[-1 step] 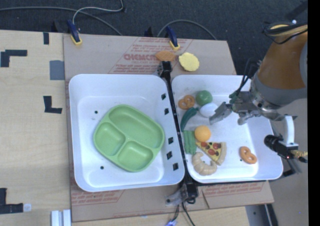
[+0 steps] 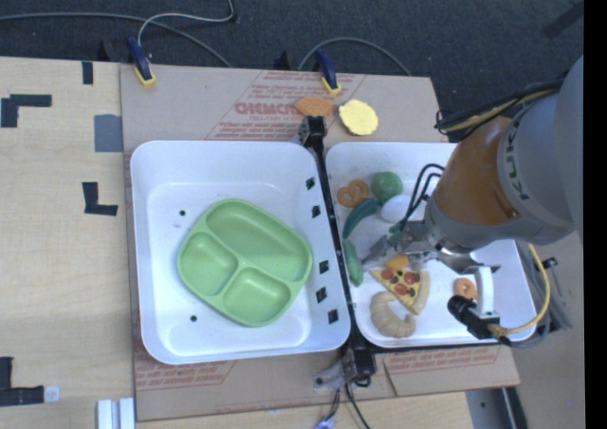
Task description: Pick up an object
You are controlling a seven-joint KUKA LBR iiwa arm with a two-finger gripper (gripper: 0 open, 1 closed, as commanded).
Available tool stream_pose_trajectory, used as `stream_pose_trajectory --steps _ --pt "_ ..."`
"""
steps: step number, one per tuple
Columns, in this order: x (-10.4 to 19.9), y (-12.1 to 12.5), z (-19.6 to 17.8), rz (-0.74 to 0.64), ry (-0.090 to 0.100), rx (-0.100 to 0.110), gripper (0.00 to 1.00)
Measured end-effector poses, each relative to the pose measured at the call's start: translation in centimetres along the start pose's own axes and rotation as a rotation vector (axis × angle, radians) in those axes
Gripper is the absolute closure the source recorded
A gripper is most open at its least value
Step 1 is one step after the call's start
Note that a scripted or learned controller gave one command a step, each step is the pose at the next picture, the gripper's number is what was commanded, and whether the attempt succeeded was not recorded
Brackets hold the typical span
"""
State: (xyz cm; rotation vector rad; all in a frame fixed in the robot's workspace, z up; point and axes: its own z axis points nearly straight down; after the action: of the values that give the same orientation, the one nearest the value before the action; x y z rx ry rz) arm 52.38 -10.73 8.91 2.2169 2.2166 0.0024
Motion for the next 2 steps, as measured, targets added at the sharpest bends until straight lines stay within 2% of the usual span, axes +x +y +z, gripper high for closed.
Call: stream_pose_trajectory --steps 1,2 --pt "0.12 -0.09 -0.83 0.0 0.003 0.004 1.0" --pt "0.12 -0.1 -0.82 0.0 0.003 0.005 0.0"
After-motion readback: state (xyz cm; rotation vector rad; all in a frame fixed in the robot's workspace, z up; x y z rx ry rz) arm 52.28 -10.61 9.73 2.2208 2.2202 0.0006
